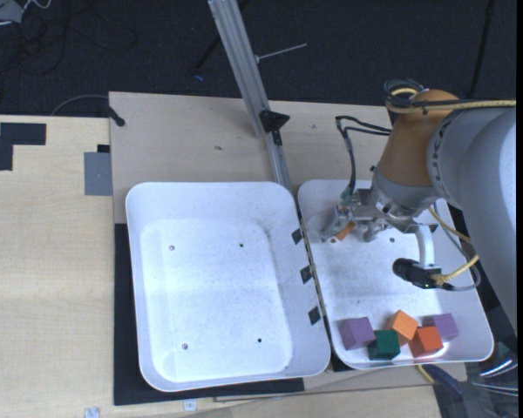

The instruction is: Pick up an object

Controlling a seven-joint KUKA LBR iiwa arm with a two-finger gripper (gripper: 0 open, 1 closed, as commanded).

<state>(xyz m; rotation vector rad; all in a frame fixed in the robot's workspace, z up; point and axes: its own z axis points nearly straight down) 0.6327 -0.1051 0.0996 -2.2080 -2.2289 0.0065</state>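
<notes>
Gripper (pixel 347 225): I see it over the right bin (pixel 471 355)'s upper left; finger state I cannot tell. Blocks well apart: purple (pixel 358 331), green (pixel 385 345), orange (pixel 404 324).

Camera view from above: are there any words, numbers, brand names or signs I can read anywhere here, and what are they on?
None: no readable text anywhere.
The arm shows no readable lettering or logo.
The white bins carry only small dark dots, no writing.
The coloured blocks have plain faces.
The dark patches on the bench at far left are blank shapes, not signs.
</notes>
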